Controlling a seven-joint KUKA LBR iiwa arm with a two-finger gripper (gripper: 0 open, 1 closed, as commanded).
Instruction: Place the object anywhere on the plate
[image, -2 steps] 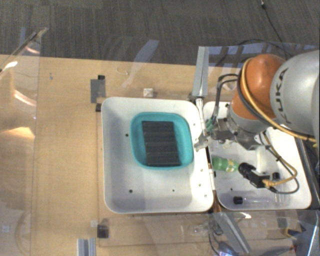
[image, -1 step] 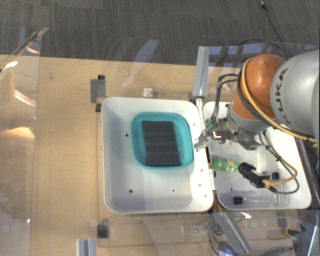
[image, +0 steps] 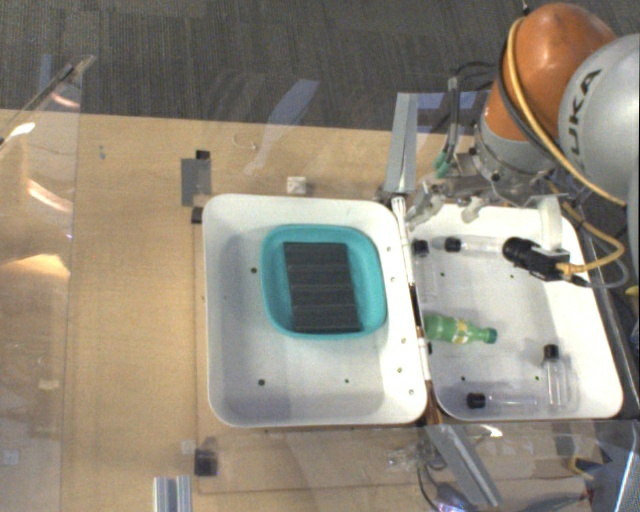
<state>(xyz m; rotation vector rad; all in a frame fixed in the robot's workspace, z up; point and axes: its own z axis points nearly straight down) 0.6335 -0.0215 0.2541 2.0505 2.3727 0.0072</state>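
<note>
Camera view: the gripper (image: 455, 200) hangs over the far edge of the right bin (image: 590, 330), near the wall shared with the left bin (image: 225, 340); whether it is spread or pressed together I cannot tell, and nothing visibly sits in it. The green bottle (image: 459, 331) lies on its side in the right bin, well apart from the teal plate (image: 275, 285) in the left bin. The arm (image: 600, 90) bears partly readable "UKA" lettering.
</note>
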